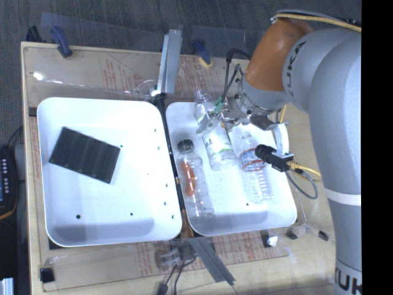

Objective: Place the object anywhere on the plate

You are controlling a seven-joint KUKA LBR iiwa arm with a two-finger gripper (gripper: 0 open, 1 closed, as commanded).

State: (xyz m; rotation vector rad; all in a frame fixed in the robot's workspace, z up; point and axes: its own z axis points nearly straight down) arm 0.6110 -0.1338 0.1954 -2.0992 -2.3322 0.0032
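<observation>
1. I see the claw (222, 112) at the right bin's (282, 211) far edge, above the bottles (216, 147); its grip I cannot tell.
2. Clear bottles look light and slippery; I'd grab mid-body.
3. The plate (85, 154) lies in the left bin (141, 195).

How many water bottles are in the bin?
3, all lying in the right bin: one bottle with an orange label on its left side, one in the middle by the gripper, one on the right. The arm may hide more.
</observation>
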